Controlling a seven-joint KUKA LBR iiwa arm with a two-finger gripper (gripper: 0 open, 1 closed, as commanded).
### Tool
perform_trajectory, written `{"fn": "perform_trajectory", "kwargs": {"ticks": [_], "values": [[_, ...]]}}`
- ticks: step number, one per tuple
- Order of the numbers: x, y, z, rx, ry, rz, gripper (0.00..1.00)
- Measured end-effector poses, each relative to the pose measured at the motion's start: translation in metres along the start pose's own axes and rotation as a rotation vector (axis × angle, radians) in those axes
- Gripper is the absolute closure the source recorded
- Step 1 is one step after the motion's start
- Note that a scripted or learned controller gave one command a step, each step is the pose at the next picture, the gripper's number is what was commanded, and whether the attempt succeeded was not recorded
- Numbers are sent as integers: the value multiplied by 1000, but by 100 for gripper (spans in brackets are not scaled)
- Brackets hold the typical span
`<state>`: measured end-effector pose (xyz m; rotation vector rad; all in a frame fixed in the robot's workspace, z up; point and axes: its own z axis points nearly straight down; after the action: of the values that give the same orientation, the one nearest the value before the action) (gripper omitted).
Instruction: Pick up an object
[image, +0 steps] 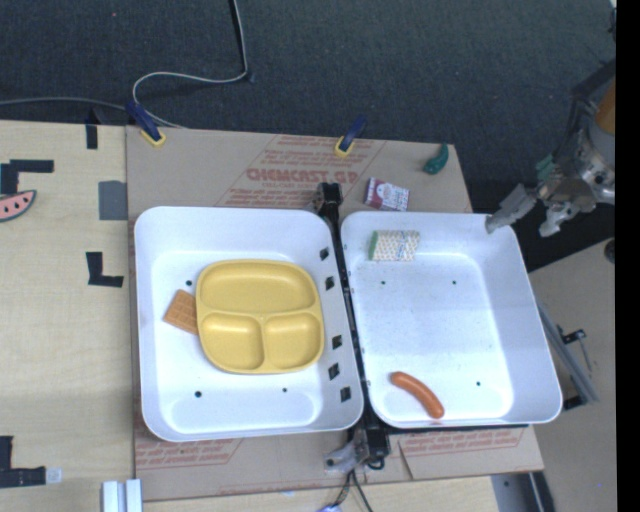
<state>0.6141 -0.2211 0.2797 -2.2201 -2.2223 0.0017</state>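
My gripper (527, 218) hovers past the upper right corner of the right bin (500, 330), open with nothing between its fingers (503, 213). In that bin an orange-red sausage (417, 393) lies near the front wall. A green-and-white sponge (395, 245) rests at the back left of it. The left bin (160, 380) carries a yellow divided plate (262, 314), and a brown cracker (181, 312) pokes out from under the plate's left edge. The gripper touches none of these things.
Both bins sit on a cardboard sheet (200, 170). Behind the bins lie a small red-and-white packet (385, 194) and a teal piece (436, 159). Yellow-and-blue clamps (148, 128) grip the cardboard's back edge, with a cable (200, 75) beyond.
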Motion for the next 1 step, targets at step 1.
{"fn": "perform_trajectory", "kwargs": {"ticks": [1], "values": [[13, -11, 164, 3, 2, 0, 0]]}}
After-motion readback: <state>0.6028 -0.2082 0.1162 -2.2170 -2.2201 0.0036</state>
